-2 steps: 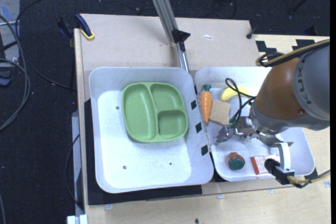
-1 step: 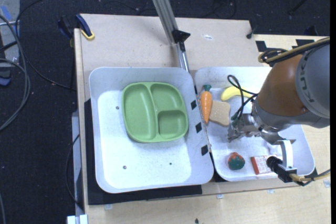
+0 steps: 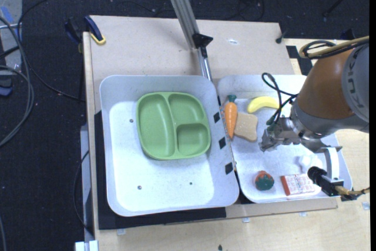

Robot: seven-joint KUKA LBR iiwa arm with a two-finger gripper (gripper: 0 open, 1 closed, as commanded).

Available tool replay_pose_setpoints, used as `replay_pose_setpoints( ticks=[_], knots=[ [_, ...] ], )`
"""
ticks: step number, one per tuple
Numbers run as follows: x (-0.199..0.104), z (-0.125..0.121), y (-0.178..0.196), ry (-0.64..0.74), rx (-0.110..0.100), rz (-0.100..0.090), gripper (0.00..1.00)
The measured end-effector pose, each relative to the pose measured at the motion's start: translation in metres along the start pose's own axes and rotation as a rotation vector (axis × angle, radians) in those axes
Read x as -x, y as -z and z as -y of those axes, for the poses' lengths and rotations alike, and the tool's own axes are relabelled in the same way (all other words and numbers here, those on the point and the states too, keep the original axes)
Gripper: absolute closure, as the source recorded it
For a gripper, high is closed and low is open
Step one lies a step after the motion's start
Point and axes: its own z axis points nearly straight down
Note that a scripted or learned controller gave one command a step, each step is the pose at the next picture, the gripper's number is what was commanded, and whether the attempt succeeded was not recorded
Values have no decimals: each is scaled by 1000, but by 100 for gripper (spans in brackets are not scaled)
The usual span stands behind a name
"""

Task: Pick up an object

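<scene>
**Gripper low in the right bin, beside the bread slice**

2 white bins sit side by side on the bench. The left bin [image 3: 117, 185] carries a green 3-compartment plate [image 3: 174, 125], lying flat toward its far side.

The right bin [image 3: 247, 191] holds 5 small things. A toy carrot [image 3: 231, 117] lies at its far left, just beside a slice of bread [image 3: 245, 126] to its right. A banana [image 3: 262, 104] rests at the far side, near the bread. Toward the near edge sit a red-and-green round fruit [image 3: 264, 180] and, to its right, a small red-and-white box [image 3: 298, 184].

The arm [image 3: 332, 91] reaches in from the right, its orange band over the bin's right half. The gripper [image 3: 271, 139] hangs just right of the bread; whether it touches the slice, I cannot tell, and whether the claw is spread or pinched is not visible.
</scene>
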Motion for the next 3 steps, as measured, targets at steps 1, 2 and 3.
replay_pose_setpoints(
  ticks=[1, 2, 3],
  knots=[
    [10, -5, 56, -1, 3, 1, 100],
    [15, -5, 99, 0, 2, 1, 100],
    [-45, -18, 88, 6, -4, -3, 100]
  ],
)
